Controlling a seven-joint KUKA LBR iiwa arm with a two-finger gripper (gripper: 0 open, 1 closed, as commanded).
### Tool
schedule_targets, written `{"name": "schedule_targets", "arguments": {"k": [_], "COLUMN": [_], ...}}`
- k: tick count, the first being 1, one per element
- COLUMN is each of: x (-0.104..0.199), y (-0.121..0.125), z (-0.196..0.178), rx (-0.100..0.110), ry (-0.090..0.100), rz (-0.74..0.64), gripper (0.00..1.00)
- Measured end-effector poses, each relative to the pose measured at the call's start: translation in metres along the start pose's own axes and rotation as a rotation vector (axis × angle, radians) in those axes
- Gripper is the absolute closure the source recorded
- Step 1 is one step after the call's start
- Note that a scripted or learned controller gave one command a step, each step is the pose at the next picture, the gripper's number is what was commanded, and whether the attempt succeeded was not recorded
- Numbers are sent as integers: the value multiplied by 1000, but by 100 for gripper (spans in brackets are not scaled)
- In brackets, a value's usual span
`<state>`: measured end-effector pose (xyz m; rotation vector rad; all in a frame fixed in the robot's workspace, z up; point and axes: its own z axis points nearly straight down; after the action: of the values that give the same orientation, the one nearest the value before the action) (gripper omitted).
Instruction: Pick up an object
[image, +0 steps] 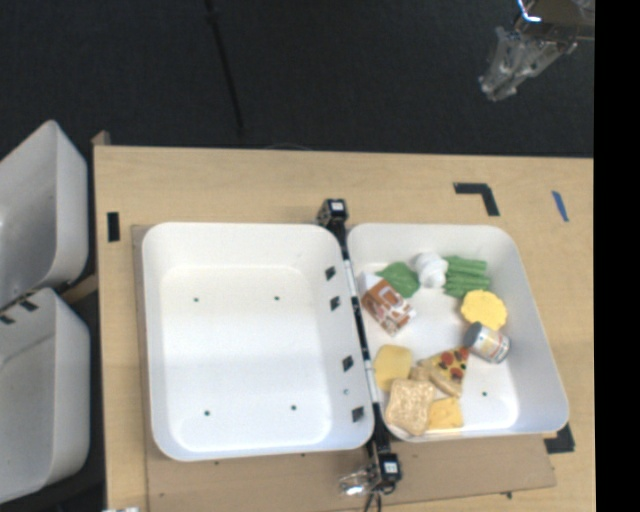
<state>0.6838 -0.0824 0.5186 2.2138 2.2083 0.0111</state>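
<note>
My gripper (510, 70) hangs high at the top right, well apart from both bins, and it is too blurred for me to tell its state. All the objects lie in the right bin (535, 330): a small can (488, 344), a cracker (410, 404), a brown packet (386, 305) and green pieces (465, 274); the left bin (240, 340) sits beside it. I judge the task is hardly begun: choosing, descending and grasping all remain.

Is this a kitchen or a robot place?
Probably a robot practice bench, not a kitchen: two white bins on a wooden bench, toy food piled in one, and a robot hand overhead.
</note>
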Motion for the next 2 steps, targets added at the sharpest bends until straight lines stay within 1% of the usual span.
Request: {"name": "schedule_targets", "arguments": {"k": [1,2], "x": [28,16], "y": [3,-10], "z": [117,-30], "rx": [28,-1], "ry": [5,2], "rz": [-6,-8], "gripper": [100,100]}}
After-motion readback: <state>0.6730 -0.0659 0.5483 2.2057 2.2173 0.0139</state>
